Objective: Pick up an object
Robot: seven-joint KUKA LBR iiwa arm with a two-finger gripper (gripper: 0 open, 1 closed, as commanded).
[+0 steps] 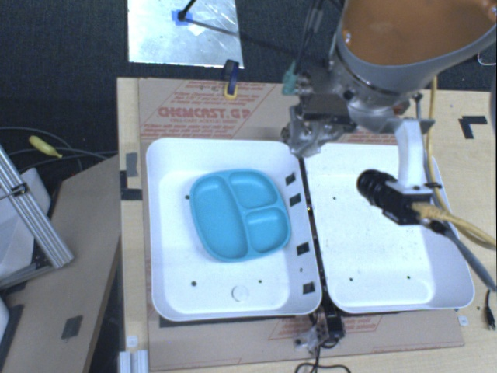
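A blue divided plate (237, 214) lies in the left bin (167, 286). The gripper (309, 140) hangs at its one o'clock, over the bins' shared edge.

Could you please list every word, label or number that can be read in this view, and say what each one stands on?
"CHEMCAST GP", in red, on the brown board under the bins, just above the left bin.
More red print on that board beside and below this line, and at its bottom edge under the bins: too small and blurred to read.
The blue divided plate carries no lettering.

Grey arm (388, 76) with broad orange band (411, 14)
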